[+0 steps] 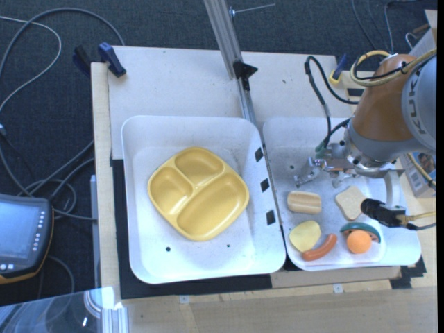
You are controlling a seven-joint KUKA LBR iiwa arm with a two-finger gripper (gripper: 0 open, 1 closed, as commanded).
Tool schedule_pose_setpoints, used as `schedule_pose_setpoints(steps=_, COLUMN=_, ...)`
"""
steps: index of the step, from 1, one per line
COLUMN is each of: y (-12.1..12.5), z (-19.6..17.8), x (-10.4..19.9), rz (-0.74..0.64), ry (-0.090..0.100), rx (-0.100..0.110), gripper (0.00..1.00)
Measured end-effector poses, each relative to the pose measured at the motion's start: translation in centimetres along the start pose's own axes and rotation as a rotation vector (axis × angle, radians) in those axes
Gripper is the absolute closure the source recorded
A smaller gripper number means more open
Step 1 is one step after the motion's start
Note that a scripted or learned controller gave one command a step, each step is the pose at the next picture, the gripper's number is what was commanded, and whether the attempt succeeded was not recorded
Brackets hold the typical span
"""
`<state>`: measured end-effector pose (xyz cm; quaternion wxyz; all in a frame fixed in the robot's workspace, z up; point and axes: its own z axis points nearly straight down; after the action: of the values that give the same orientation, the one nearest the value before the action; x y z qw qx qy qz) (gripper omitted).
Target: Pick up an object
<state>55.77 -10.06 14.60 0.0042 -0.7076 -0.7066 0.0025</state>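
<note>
The arm reaches in from the right over the right bin (276, 144). My gripper (309, 173) hangs low over the bin's bare middle floor, just above a tan bread roll (304, 201). Nothing shows in its grasp. Right of the roll lies a slice of toast (350, 201). Along the bin's near edge sit a pale yellow round piece (304, 234), a red sausage (320, 248) and an orange ball (358, 242) resting against a teal ring (365, 229). The arm hides the bin's far right part.
The left bin (139, 207) holds a yellow divided plate (199, 193). A slanted metal post (225, 26) stands behind the gap between the bins. Cables loop near the wrist at the upper right.
</note>
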Motion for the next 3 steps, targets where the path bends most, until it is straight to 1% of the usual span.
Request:
schedule_pose_setpoints(steps=1, y=-0.1, z=5.3, x=0.1, rz=-0.001, ry=0.001, rx=-0.001, gripper=0.0)
schedule_pose_setpoints(steps=2, y=0.1, z=3.9, x=0.1, rz=-0.002, ry=0.0, rx=-0.009, gripper=1.0)
schedule_pose_setpoints(steps=3, y=-0.5, z=-2.3, x=0.0, rz=-0.002, ry=-0.004, rx=-0.017, gripper=1.0)
